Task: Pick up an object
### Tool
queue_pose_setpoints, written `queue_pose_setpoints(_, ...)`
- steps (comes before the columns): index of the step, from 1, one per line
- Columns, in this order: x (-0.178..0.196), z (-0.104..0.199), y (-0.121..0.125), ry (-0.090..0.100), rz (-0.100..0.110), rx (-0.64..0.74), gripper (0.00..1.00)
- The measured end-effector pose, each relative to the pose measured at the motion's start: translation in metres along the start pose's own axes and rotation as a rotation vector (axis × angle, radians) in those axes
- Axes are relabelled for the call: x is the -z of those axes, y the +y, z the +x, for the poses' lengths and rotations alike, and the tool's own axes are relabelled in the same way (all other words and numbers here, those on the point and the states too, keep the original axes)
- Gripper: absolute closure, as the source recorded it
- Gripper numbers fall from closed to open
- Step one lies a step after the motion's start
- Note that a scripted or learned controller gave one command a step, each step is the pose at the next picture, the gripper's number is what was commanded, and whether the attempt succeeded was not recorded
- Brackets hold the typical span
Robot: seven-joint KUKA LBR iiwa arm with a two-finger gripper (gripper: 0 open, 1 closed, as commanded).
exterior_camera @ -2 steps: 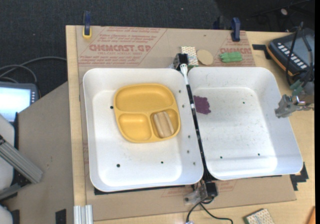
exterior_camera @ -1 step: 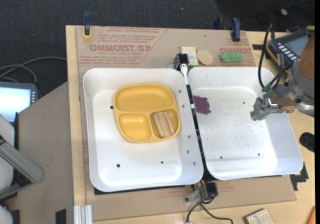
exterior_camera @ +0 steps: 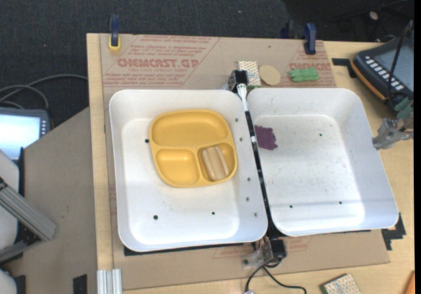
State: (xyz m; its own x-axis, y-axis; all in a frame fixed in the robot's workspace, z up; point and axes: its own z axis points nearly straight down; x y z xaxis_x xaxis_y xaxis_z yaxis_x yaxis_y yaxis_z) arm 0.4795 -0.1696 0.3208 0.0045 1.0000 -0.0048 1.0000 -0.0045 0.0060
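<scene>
A small purple object (exterior_camera: 265,137) lies in the right bin (exterior_camera: 348,214), close to its left wall. In the left bin (exterior_camera: 131,207) sits a yellow divided plate (exterior_camera: 191,131), and a tan, bread-like piece (exterior_camera: 213,162) rests in its lower right compartment. My gripper (exterior_camera: 389,135) shows as a grey shape at the right bin's right rim, far from both objects and with nothing seen in it.
A black cable (exterior_camera: 252,148) runs along the seam between the bins. Behind the bins on the cardboard lie a round tan disc (exterior_camera: 270,75) and a green item (exterior_camera: 304,75). Blue clamps (exterior_camera: 115,31) hold the board. A tablet (exterior_camera: 385,70) sits at the far right.
</scene>
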Motion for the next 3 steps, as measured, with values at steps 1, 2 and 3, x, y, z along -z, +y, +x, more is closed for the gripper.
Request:
queue_pose_setpoints(1,-0.042,0.049,0.016,0.008,0.011,0.009,1.0)
queue_pose_setpoints(2,-0.042,0.106,0.028,0.007,0.008,0.011,1.0)
queue_pose_setpoints(3,0.012,0.03,0.008,0.001,-0.001,-0.001,1.0)
